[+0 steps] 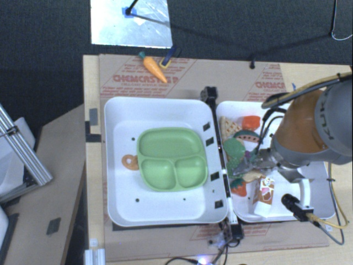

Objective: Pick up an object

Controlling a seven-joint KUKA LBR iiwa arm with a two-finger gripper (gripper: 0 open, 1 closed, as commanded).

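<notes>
Brown bench (231, 73) – two white bins (118, 148); dark floor (44, 37) around.

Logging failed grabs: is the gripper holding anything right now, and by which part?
Cannot tell: the gripper is down among the toys in the right bin.

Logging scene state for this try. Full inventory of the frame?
bins: 2, white, side by side on bench
tray: 1, green, three compartments, in left bin
ring: 1, orange-brown, left bin, beside tray
carrot: 1, orange, on bench behind left bin
sheet: 1, silvery, beyond bench, top left
waffle: 1, tan, right bin
carton: 1, white, right bin front
toy pile: several, green, red and orange, right bin, count unclear
arm: 1, grey and orange, over right bin
end effector: 1, dark, low over toy pile
</notes>
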